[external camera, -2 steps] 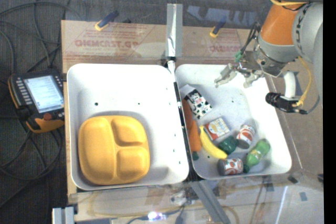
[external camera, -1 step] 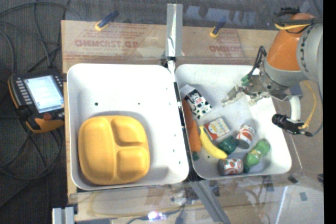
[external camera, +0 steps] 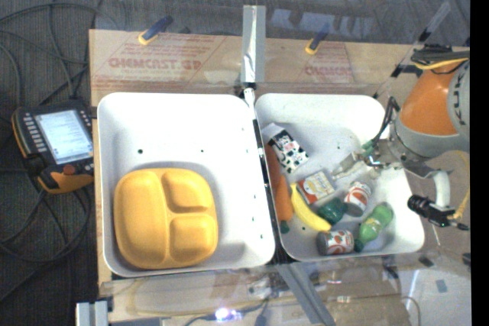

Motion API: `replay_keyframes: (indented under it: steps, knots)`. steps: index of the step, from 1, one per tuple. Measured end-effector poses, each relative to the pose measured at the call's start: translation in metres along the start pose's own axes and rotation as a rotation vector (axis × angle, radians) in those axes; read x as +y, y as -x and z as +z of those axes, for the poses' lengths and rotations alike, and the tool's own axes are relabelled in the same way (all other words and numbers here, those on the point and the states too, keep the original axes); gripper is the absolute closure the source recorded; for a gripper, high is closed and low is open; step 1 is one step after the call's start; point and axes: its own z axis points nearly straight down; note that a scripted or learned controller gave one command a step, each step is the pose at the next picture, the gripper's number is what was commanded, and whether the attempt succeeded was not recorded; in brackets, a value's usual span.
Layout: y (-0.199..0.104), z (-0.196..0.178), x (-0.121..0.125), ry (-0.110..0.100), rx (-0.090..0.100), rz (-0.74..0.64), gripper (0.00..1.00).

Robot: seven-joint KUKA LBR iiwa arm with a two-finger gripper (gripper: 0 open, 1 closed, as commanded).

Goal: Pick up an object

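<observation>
Claw tips blurred, perhaps over carton.

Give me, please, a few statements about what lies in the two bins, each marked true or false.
1. The yellow tray lies in the left bin. True.
2. The banana lies in the left bin. False: it lies in the right bin.
3. The carrot lies along the right bin's left wall. True.
4. The tray holds a can. False: its compartments hold nothing.
5. The gripper is above the right bin. True.
</observation>
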Motion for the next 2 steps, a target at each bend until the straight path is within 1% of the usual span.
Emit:
replay_keyframes:
  steps: [1,2]
  knots:
    - [-0.007,0.005,-0.047,0.022,-0.012,-0.135,0.0]
    - [-0.076,0.006,-0.049,0.015,-0.02,-0.584,0.0]
